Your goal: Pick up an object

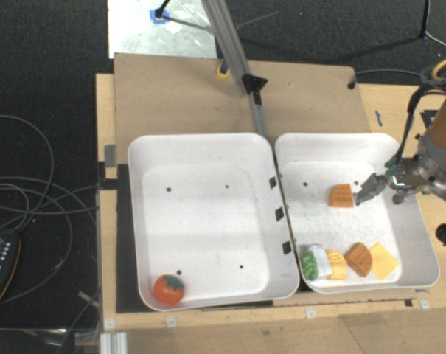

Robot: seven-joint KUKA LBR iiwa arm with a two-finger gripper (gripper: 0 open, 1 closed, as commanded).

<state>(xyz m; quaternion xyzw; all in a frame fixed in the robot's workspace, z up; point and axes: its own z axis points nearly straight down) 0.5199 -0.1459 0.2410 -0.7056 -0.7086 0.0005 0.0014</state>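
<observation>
Orange catches the eye first: a small orange block (341, 196) lies on the floor of the right bin (410, 220), toward the middle, well apart from the cluster at the bin's near edge, where a corn cob (324, 263), a brown biscuit (360, 259) and a yellow wedge (384, 261) sit side by side. The gripper (368, 189) reaches in from the right at a slant, its dark tip just beside the block's right edge, perhaps touching it. From where I stand I cannot tell how the tip is set. The block lies to the left of the tip, its longer side running roughly across the bin, so I'd judge any pick needs the tip to shift left over it and come down. A tomato (168, 289) sits alone in the near corner of the left bin (200, 147), far from the arm.
</observation>
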